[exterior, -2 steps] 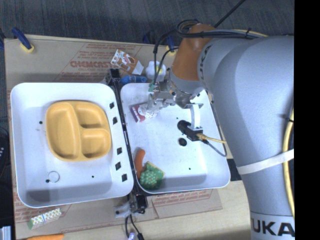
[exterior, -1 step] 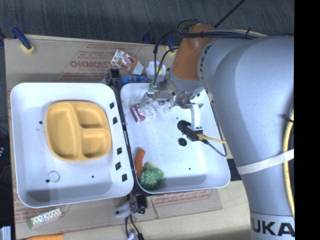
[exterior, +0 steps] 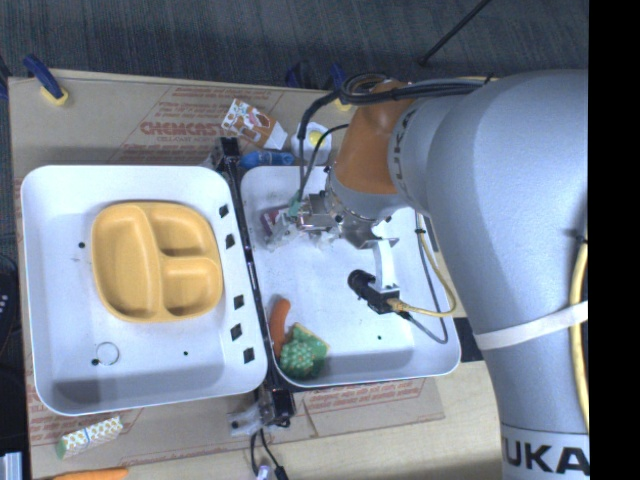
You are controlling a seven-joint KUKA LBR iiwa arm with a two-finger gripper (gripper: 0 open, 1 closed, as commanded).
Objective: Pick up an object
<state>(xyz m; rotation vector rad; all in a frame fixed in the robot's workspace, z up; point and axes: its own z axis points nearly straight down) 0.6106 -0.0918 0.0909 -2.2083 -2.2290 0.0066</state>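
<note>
End effector point(exterior: 312, 216) low at right bin's point(exterior: 430, 353) far-left corner, grip state unclear. Carrot point(exterior: 279, 318) near front-left edge: light, stiff, smooth; pinch across its middle.

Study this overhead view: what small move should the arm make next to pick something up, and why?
Probably shift the gripper toward the near left corner of the right bin, where the carrot and the green knobbly toy lie. The gripper sits at the bin's far end, apart from both; whether it has anything cannot be told.
</note>
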